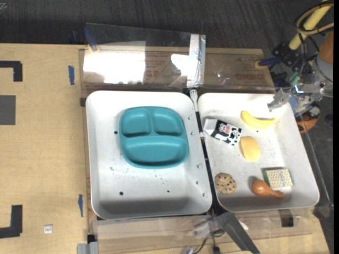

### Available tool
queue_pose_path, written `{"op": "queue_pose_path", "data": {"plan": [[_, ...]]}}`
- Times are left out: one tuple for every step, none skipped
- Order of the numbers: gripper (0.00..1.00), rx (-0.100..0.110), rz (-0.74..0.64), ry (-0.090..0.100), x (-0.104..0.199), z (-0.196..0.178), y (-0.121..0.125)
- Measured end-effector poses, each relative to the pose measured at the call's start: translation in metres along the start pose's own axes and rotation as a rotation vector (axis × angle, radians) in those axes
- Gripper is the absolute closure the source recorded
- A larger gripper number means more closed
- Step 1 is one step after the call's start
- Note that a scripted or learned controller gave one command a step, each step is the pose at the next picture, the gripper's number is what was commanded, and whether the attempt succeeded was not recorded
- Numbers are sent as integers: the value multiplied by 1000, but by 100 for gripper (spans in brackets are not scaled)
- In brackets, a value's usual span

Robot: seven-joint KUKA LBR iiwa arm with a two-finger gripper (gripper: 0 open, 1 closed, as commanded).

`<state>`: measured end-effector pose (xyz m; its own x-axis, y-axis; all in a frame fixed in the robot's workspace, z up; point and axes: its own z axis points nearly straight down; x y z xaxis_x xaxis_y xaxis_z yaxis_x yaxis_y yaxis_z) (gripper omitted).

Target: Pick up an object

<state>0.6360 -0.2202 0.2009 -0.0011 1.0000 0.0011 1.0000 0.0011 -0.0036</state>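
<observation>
The right bin (302,157) holds a yellow banana (258,120), a black-and-white patterned card (225,132), a yellow lemon-shaped piece (250,148), a round cookie (225,183), an orange drumstick-like toy (263,188) and a small green-edged speckled block (278,178). My gripper (286,105) hangs over the bin's far right corner, just right of and slightly above the banana. Its two grey fingers (276,101) stand apart, open, with nothing between them.
The left bin (100,142) carries a teal divided plate (153,136). A clear plastic panel (143,62) stands behind the bins. The arm with its yellow and blue cables (310,20) comes in over the top right. Tan board (37,142) lies to the left.
</observation>
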Motion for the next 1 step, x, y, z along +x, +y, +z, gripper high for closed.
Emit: {"op": "queue_pose_path", "data": {"plan": [[0, 5, -20, 1, 50, 104, -24]]}}
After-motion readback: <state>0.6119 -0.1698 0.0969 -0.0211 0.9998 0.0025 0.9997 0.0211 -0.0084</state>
